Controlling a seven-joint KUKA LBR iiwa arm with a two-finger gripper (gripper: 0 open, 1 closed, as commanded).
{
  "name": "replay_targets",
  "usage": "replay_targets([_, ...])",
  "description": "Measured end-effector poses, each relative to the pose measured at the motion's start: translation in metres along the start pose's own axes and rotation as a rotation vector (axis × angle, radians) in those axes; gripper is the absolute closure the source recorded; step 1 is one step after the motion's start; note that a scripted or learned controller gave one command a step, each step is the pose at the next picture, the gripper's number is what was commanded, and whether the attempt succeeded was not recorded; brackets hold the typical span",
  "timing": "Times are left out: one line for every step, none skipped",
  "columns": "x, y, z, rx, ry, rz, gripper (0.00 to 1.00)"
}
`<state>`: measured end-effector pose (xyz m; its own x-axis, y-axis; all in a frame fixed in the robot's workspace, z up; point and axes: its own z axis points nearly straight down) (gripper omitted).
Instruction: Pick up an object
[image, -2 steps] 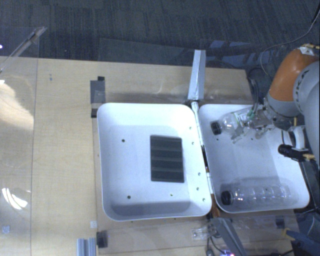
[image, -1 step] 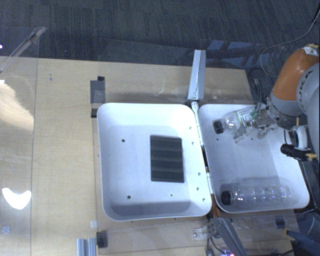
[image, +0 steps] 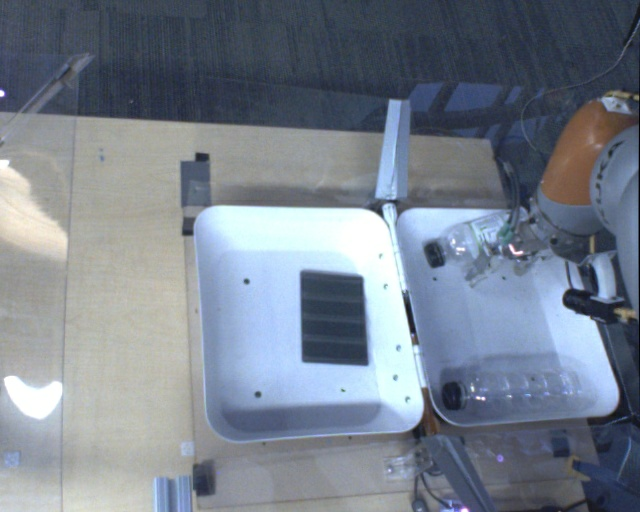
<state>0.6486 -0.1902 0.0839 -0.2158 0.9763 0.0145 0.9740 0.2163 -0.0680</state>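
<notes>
In the right bin (image: 560, 330) lie two clear plastic bottles with black caps. One bottle (image: 462, 243) lies near the bin's far edge, cap to the left. The other bottle (image: 515, 388) lies along the near edge, cap also to the left. A black ribbed rectangular block (image: 333, 317) lies flat in the middle of the left bin (image: 240, 250). My gripper (image: 514, 246) is low over the far right part of the right bin, at the base end of the far bottle. The arm's orange band (image: 583, 150) is above it.
A grey upright bar (image: 394, 150) stands behind the seam between the bins. A small dark bracket (image: 197, 185) sits at the left bin's far left corner. Cables and black fittings (image: 597, 300) hang along the right bin's right side.
</notes>
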Motion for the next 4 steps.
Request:
replay_targets([0.001, -0.002, 0.000, 0.004, -0.007, -0.072, 0.00])
replay_targets([-0.020, -0.011, 0.002, 0.023, 0.018, -0.376, 0.00])
replay_targets([-0.008, -0.006, 0.002, 0.018, 0.014, -0.364, 0.00])
replay_targets([-0.016, -0.004, 0.004, 0.015, 0.040, -0.279, 0.00])
